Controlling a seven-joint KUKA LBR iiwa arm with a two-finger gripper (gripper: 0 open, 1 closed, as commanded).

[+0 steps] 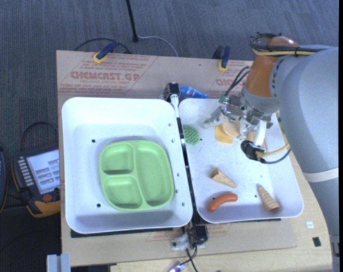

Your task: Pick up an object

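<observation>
In the right bin [284, 211], my gripper [237, 126] hangs low over a yellow wedge-shaped piece [223, 134] near the back. Its fingers look spread, one on each side of the wedge, so it is open. The wedge still rests on the bin floor, partly hidden under the gripper body. A small green round piece [190, 135] lies just left of it by the bin's left wall. Toward the front lie a tan cone piece [223, 178], a red sausage [222, 201] and a second tan cone [267, 198].
The left bin [81, 118] holds a green divided plate [137, 174]. A blue object [192, 91] lies behind the bins on the board. Yellow cabling [273, 152] loops off the wrist over the right bin's edge. Clamps [223, 64] grip the board's far edge.
</observation>
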